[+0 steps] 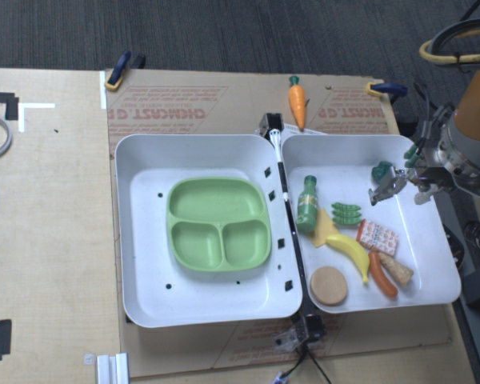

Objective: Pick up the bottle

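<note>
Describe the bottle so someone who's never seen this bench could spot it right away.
Look in the right-hand white bin, along its left wall next to the divider. The bottle stands there, just above the banana. It is the green item with a cap, a narrow neck and a label, unlike the flat pea pods beside it.

You look down from one fixed camera above the table (48, 238), at a slant and from some distance, so both white bins (144, 238) fit, with dark floor (224, 14) behind.
</note>
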Controlling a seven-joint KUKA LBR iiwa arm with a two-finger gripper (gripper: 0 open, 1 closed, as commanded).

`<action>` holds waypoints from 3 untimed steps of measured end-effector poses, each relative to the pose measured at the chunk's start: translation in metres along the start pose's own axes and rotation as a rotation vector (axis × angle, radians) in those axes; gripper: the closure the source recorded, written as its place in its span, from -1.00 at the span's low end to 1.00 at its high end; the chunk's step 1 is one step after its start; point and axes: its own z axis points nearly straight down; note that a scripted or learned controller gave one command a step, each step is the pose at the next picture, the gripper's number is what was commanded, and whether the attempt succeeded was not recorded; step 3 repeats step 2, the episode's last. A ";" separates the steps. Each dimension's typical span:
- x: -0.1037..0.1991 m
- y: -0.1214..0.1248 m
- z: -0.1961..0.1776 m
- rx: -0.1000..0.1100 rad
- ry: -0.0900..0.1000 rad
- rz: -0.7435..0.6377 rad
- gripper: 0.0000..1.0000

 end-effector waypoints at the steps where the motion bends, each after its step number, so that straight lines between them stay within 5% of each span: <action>1: 0.000 0.000 -0.009 0.000 -0.001 0.001 1.00; 2: -0.070 -0.041 -0.008 0.000 0.000 -0.128 1.00; 3: -0.070 -0.041 -0.008 0.000 0.000 -0.128 1.00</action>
